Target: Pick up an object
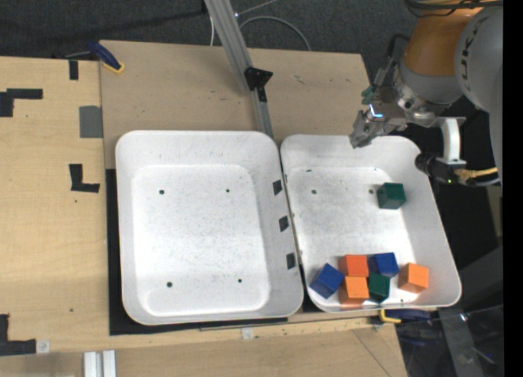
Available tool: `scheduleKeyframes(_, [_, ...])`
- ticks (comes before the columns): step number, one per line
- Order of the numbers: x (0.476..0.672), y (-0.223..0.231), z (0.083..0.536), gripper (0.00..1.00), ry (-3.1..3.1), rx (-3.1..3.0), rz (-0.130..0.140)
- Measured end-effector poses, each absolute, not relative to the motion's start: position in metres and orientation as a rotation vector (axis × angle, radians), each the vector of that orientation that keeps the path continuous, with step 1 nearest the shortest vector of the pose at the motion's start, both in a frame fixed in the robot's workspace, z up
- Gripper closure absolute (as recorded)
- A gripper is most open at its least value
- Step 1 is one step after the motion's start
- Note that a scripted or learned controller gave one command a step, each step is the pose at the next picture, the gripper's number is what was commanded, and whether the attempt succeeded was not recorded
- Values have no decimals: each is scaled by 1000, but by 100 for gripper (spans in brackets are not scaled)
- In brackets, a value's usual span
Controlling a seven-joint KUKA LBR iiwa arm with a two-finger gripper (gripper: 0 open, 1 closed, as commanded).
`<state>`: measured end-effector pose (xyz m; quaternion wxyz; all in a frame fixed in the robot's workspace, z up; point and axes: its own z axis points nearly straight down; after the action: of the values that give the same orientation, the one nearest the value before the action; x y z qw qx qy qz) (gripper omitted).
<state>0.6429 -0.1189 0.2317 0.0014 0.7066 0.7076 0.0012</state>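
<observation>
Viewpoint: one fixed camera above my desk (188,89).
Direction: looks down at a slant on both white bins, left bin (131,204) and right bin (343,195).
Range: moderate; both bins fit whole, with desk margin around.
My arm (449,40): enters at the right edge.

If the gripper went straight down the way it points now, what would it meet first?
Most likely the back rim or bare floor of the right shallow white bin, since the two-finger gripper hangs over that corner. The dark green cube sits off to the side. Depth is uncertain.
</observation>
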Motion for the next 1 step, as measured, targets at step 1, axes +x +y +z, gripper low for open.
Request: scheduleKeyframes(1, [620, -65, 222, 100, 2230, 2218, -3])
